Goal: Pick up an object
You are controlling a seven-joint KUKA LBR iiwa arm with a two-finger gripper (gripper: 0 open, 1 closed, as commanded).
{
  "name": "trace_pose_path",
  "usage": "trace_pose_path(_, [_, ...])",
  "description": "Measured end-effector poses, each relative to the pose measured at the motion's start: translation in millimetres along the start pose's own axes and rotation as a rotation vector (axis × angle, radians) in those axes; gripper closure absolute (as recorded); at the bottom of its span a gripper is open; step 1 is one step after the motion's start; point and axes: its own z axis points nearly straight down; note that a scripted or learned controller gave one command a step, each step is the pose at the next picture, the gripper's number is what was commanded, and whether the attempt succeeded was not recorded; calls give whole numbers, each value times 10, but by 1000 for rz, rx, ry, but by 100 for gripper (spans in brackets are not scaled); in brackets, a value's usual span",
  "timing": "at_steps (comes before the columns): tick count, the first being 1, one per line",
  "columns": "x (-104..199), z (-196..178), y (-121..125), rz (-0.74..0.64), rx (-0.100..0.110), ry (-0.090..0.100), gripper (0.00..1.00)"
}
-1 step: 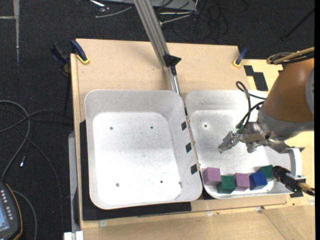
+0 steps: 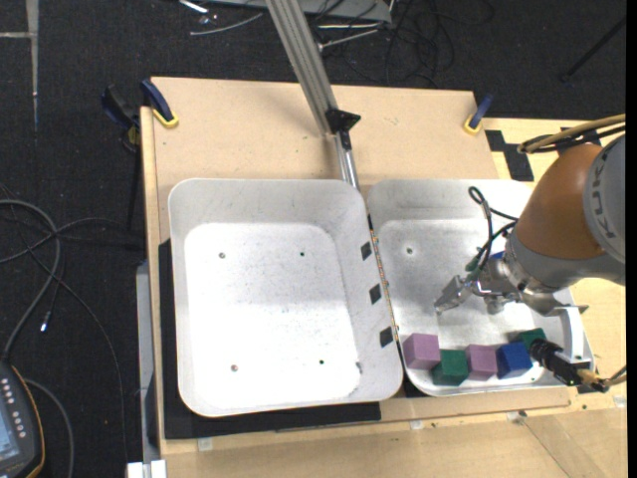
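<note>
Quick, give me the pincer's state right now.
Pincer: over the right bin, above the row of blocks; whether it is open or closed cannot be told, and nothing is seen held in it.

I count 2 white bins: left bin [image 2: 189,267] and right bin [image 2: 418,207]. Blocks in the right bin, 4 tot.: 2 purple, one at [image 2: 422,349] and one at [image 2: 483,359]; 1 green block [image 2: 453,366]; 1 blue block [image 2: 514,358]. 1 arm [image 2: 567,217] w/ 1 gripper [image 2: 466,293]. Bench corners: 3 clamps I can see, at [image 2: 159,103], [image 2: 119,106], [image 2: 478,114].
</note>
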Motion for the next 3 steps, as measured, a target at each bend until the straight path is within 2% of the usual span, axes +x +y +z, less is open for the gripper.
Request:
trace_pose_path(1, [-749, -560, 276, 2, -13, -7, 0])
trace_pose_path(2, [-698, 147, 730, -7, -13, -5, 0])
trace_pose_path(3, [-697, 25, 716, -7, -11, -4, 100])
